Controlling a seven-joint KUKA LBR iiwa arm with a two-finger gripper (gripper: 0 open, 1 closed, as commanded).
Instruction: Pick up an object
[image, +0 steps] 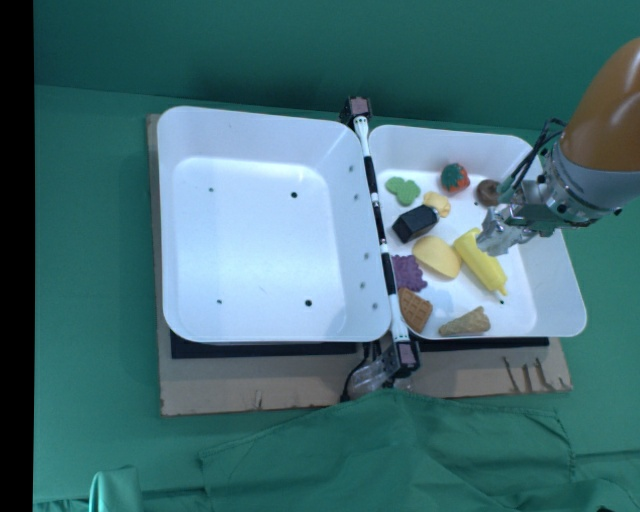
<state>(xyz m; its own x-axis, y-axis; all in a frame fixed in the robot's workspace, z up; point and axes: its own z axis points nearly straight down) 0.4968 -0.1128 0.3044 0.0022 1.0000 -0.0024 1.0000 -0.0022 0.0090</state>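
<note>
Green cloth beneath two white bins; gripper (495, 240) low over the right bin (560, 300), approach step.

Seen from beside the bench, the gripper stood just above the upper end of a long yellow piece (482, 262), the likeliest target, which lay right of the bin's middle. Whether the jaws were released or clenched could not be told. Judged step: descent before the grasp. The next move would call for a straight drop with the jaws across the piece's narrow width, then closing and lifting. Obstructions: a yellow wedge (437, 257) lay just beside the piece, and a brown piece (487, 191) sat near the wrist. The black block (414, 222), waffle (414, 309) and cone (465, 322) lay further off.
</note>
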